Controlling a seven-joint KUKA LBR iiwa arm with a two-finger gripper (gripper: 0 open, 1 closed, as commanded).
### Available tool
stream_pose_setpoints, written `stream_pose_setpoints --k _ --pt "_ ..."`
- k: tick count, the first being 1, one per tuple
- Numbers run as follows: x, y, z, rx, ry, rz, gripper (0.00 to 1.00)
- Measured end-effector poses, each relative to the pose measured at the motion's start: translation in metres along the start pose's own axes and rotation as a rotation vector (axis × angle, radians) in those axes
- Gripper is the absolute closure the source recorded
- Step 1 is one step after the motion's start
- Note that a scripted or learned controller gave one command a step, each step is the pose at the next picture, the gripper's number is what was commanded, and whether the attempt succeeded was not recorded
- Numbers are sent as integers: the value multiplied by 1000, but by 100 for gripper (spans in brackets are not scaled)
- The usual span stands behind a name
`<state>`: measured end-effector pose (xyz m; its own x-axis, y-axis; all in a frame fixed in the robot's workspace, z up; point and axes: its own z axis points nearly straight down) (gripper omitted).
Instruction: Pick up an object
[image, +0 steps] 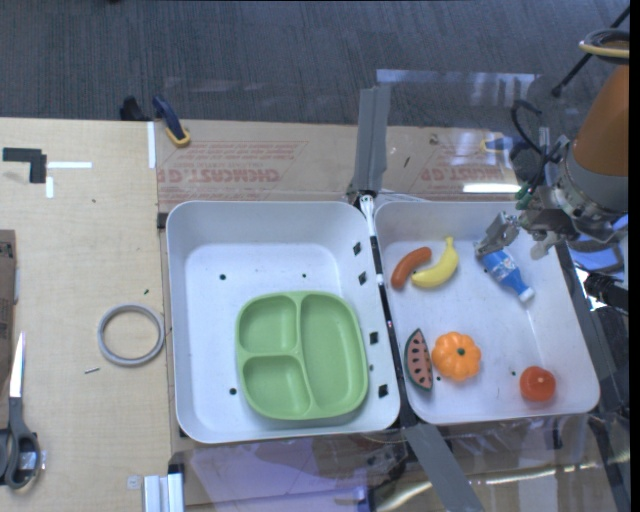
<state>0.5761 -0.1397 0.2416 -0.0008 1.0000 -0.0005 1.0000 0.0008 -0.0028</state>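
Gripper (518, 232) hovering over the right bin's (560, 400) far right corner, fingers spread, gripping nothing; blue tube (505, 272) lying just beneath. Bins are sitting on a pale wooden bench (80, 260), dark carpet (250, 50) stretching beyond.
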Motion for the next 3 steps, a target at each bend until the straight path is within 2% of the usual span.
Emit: stream_pose_setpoints --k 1,2,3 --pt "-18 59 97 0 0 -2 0" --pt "-11 55 139 -21 -3 1 0" --pt "-11 50 148 -4 -1 1 0"
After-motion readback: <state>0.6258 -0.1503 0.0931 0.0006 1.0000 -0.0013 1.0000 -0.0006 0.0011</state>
